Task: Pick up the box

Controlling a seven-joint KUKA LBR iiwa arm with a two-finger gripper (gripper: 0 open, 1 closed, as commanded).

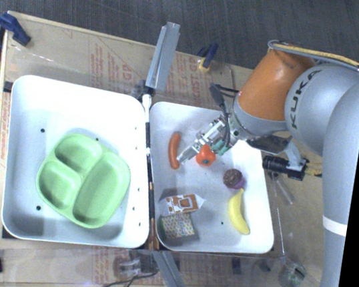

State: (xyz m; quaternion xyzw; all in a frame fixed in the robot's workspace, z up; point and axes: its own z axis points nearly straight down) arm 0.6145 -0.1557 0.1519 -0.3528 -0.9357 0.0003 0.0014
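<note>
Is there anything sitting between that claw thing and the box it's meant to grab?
Nothing visible blocks the way. The end effector hovers by the orange-red piece and the sausage in the right bin. The box lies nearer the front edge, with bare bin floor between them.

I am looking through one fixed camera sitting high above the bench (80, 46), facing down at a slant and taking in both white bins (30, 102) from well back. The gripper (199, 148) is showing right of centre, with the arm (322, 94) coming in from the right edge.
</note>
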